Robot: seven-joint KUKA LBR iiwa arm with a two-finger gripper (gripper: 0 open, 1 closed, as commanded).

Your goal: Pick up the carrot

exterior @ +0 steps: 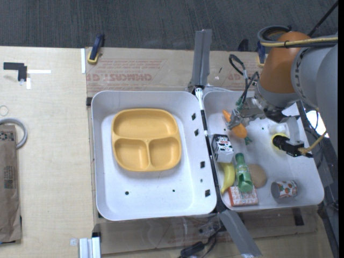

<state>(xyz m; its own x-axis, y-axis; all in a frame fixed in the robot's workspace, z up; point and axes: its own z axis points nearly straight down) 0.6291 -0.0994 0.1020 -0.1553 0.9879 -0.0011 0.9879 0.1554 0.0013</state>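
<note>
carrot (239, 129) is lying in the upper left part of the right bin (307, 172), orange and partly hidden under the gripper (235, 120). the arm (279, 69) is reaching in from the right edge of the view, its orange band sitting above the bin's far rim and its wrist bending down and leftward into the bin. the gripper is hanging directly over the carrot, appearing to touch it, with orange showing on either side of the tool. the two white bins are sitting side by side on a pale wooden bench (43, 144), with a cardboard sheet (140, 69) lying behind them and dark grey carpet (134, 9) running beyond. the left bin (107, 192) is bearing a yellow divided plate (146, 140). nearer the camera than the carrot, a black and white box (222, 147), a banana (228, 177) and a green bottle (243, 174) are lying close together. whether the jaws are clenched or released cannot be told, nor whether they are grasping the carrot.
</note>
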